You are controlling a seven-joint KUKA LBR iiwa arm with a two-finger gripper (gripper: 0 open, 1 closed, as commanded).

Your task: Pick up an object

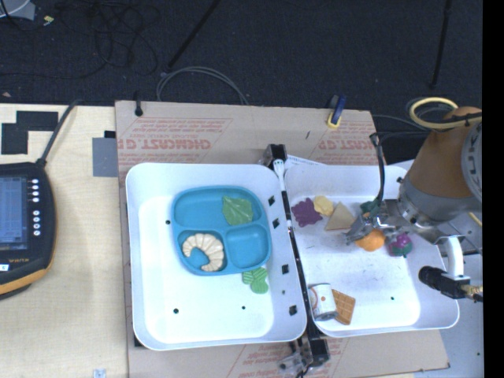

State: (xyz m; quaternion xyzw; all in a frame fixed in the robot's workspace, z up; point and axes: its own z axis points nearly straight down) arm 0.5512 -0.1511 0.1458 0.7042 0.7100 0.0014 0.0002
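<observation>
The right bin [409,309] sits toward the bench's right edge. The arm [441,172] reaches low over that bin's right side. The pincer [376,225] stands just above the orange ball [370,242]; whether it is apart or together cannot be told. Judgement: centre squarely over the ball, descend straight, and avoid nudging the purple piece [402,244] just beside it.
</observation>
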